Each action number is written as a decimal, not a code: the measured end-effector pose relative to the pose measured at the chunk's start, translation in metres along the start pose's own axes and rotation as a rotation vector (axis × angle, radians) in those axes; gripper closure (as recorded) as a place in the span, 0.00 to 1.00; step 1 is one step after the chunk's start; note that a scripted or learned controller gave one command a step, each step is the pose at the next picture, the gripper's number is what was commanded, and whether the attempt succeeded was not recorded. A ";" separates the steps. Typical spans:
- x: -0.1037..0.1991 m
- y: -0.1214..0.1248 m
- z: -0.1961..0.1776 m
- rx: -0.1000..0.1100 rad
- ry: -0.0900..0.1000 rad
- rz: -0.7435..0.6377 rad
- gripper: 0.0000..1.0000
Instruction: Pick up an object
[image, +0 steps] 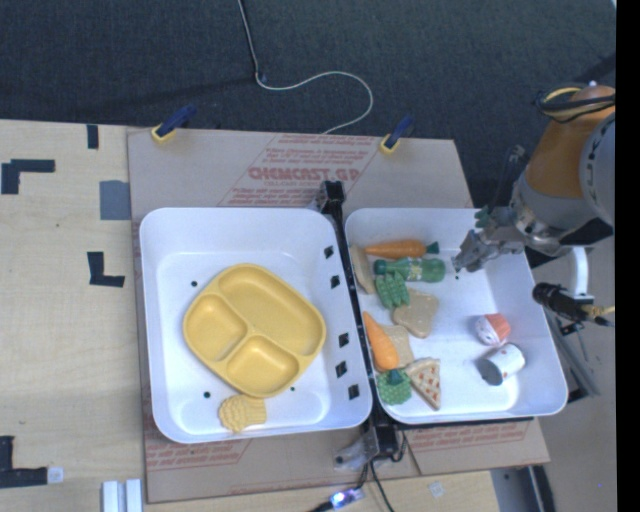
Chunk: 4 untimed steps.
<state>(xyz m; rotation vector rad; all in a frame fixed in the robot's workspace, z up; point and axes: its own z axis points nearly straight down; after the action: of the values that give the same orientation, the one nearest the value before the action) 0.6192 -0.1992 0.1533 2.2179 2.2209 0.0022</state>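
The arm (575, 150) enters at the upper right of the frame, its orange band visible above the wrist, and carries the gripper (468, 255) over the upper right part of the right bin (545, 400). The finger state cannot be determined at this resolution, and no object is visible between the fingers. The gripper tip sits just right of a green toy vegetable (410, 268) and below-right of a carrot (395, 248), which lies along the upper edge of the bin floor. Further candidate objects lie in the same bin: a green ridged piece (392, 291), a pale beige piece (416, 315), a second carrot (380, 342) left of centre, a pizza slice (427, 382) and a green broccoli-like piece (394, 388) at the lower left, a red and white item (492, 328) to the right, and a white and grey cylinder (501, 364) below it. The left bin (160, 240) occupies the centre-left of the frame and holds a yellow divided plate (253, 328), with a yellow corn-like toy (241, 411) just below it. Both bins rest on a cardboard sheet (290, 170) with a blue and yellow clamp at each of its upper corners.
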 end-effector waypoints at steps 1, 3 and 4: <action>-0.002 0.001 -0.064 -0.002 -0.001 0.000 1.00; 0.052 0.005 -0.074 0.004 0.003 -0.005 1.00; 0.113 -0.004 -0.081 0.004 0.003 -0.006 1.00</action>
<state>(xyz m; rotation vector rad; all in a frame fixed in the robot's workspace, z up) 0.6150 -0.0857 0.2337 2.2144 2.2311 0.0017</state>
